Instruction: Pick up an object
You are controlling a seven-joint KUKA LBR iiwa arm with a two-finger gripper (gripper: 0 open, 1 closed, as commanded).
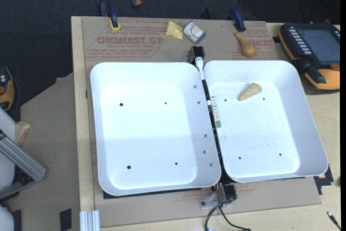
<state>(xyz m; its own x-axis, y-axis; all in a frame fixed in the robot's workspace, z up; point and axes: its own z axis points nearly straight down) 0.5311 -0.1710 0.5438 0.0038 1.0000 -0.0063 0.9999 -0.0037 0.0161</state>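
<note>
A small tan wedge-shaped object (pixel 250 91) lies in the right white bin (pixel 303 116), near its far side. The left white bin (pixel 108 132) sits beside it, the two rims meeting along a dark seam down the middle.
Behind the bins on the cardboard-covered bench lie a yellow piece (pixel 173 30), a small grey-white box (pixel 194 32) and a tan wooden-looking piece (pixel 246 46). Two blue clamps (pixel 112 14) hold the board's far edge. A black and yellow pendant (pixel 313 51) rests at the right.
</note>
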